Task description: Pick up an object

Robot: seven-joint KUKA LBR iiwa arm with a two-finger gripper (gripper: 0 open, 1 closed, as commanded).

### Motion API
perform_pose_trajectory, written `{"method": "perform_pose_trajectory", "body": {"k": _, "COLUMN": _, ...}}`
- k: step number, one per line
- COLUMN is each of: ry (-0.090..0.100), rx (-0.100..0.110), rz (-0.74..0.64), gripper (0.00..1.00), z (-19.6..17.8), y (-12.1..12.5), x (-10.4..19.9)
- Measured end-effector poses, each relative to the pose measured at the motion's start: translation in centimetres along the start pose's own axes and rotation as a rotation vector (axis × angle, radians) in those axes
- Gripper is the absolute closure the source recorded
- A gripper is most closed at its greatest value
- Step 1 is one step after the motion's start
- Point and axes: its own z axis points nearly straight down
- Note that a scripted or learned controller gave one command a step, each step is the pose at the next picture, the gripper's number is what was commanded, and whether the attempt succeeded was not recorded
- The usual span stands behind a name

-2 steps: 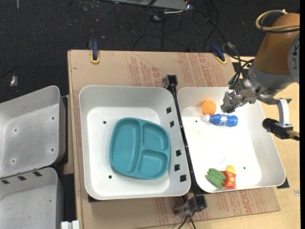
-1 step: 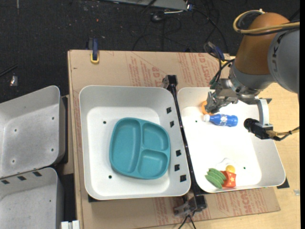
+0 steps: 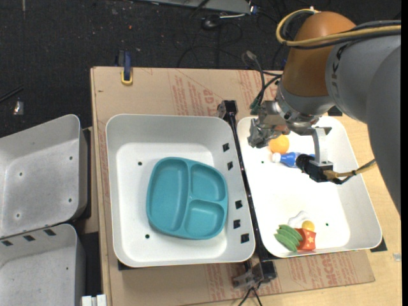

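Camera view: gripper (image 3: pixel 262 132) low in right bin (image 3: pixel 357 222), finger state unclear, orange toy (image 3: pixel 278 145) just beside, toward bin's near end.

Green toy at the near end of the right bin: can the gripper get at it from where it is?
Probably yes. The green toy lies uncovered, touching only a red piece, with bare bin floor between it and the gripper at the far end.
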Motion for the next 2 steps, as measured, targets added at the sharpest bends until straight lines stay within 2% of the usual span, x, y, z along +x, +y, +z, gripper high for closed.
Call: {"method": "perform_pose_trajectory", "body": {"k": 2, "ry": -0.001, "rx": -0.001, "rz": 0.004, "gripper": 1.00, "z": -2.0, "y": 3.5, "x": 9.2}}
